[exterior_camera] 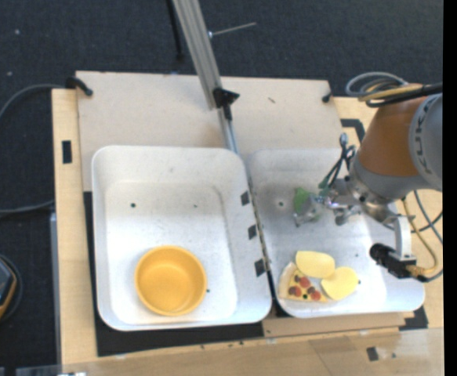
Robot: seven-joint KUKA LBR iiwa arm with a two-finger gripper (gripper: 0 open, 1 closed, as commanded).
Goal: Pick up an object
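Green object sits at the gripper's tip in the right bin

Green object (302, 200) lies near the middle of the right bin (275, 171), touching or just beside the gripper (320, 207), which reaches in low from the right. Whether the fingers are apart or together cannot be told. The approach seems under way, no lift yet. Next the gripper needs to straddle the object squarely. Yellow pieces (326, 272) lie nearer the front; a yellow bowl (170, 280) sits in the left bin (165, 163).

Yellow bowl (170, 280) in left bin (110, 171); gripper (319, 207) over right bin (275, 171) beside green object (301, 200).
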